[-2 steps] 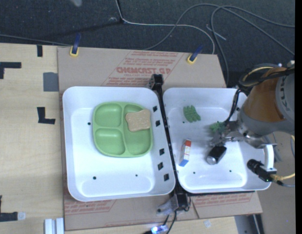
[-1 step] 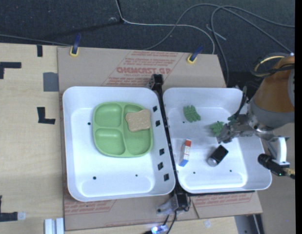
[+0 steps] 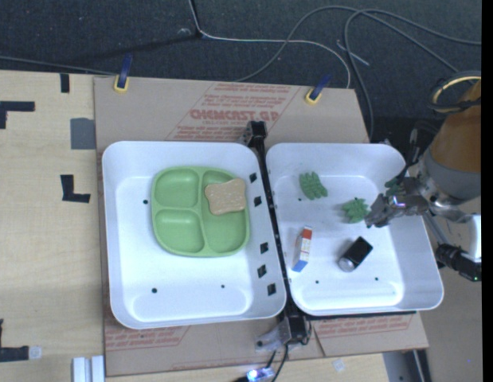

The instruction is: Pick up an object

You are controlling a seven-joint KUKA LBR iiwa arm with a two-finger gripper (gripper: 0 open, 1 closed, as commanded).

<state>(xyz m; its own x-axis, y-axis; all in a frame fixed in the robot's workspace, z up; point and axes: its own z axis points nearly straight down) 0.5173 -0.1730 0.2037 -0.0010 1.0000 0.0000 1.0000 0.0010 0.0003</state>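
Note:
The right bin holds two green leafy pieces, one near its back and one toward its right side. A small white tube with red and blue ends lies near the bin's left wall, and a black block rests to its right. My gripper hangs at the right side of this bin, just right of the second green piece and above the black block. Nothing shows between its fingers.
The left bin holds a green divided plate with a slice of toast in its back right compartment. Black clips run along the divider between the bins. Cables cross the dark surface behind the bench.

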